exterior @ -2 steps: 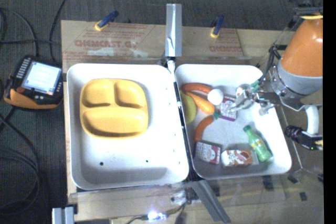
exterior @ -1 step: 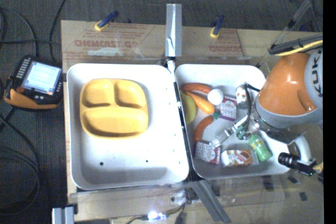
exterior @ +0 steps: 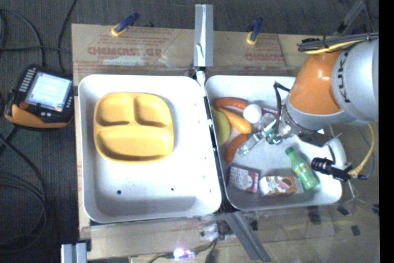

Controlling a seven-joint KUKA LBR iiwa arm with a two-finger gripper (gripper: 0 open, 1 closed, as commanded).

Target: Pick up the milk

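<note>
Milk, as best I could judge, was the small carton (exterior: 278,185) lying flat at the near side of the right bin (exterior: 329,195), between a dark red carton (exterior: 243,178) and a green bottle (exterior: 302,168). Crowding was the risk: a descent could nudge either neighbour or seize the wrong carton. The gripper (exterior: 269,130) hung over the carrots (exterior: 236,120), its opening impossible to tell, apparently holding nothing.
</note>
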